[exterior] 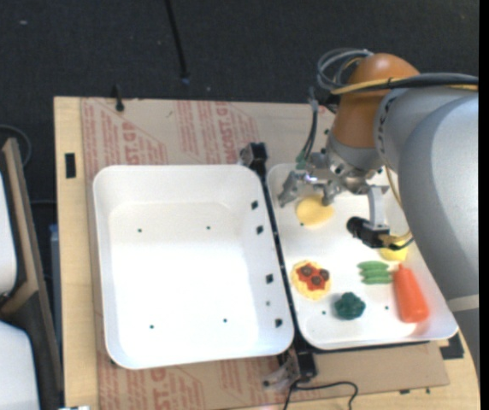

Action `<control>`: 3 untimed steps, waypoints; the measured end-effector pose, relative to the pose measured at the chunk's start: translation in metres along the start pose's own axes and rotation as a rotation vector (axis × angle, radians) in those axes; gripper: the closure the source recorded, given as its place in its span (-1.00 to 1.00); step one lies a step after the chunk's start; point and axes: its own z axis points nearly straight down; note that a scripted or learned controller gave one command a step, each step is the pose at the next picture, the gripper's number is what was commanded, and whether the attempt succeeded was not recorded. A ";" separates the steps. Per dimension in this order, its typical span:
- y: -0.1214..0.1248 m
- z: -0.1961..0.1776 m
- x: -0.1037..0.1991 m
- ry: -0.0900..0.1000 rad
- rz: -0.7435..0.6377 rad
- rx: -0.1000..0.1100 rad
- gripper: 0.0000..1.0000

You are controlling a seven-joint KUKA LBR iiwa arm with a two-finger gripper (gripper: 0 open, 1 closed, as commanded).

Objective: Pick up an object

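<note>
Pale yellow lump point(315, 214) partly under jaws, their opening impossible to tell, arm point(433, 169) covering far side of right bin point(334, 250)

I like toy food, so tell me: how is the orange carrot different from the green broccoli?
The carrot is orange, while the broccoli is dark green. The carrot is long and tapered, and the broccoli is round and bumpy. The carrot also looks bigger than the broccoli. Both lie in the right-hand bin, close to each other.

In the right bin point(340, 250) the lemon point(315, 214) lay by the far edge — pizza point(311, 280) midway, broccoli point(348, 306) and carrot point(410, 295) along the near edge.
</note>
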 end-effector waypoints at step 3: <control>-0.008 0.000 0.001 -0.001 0.001 0.000 -1.00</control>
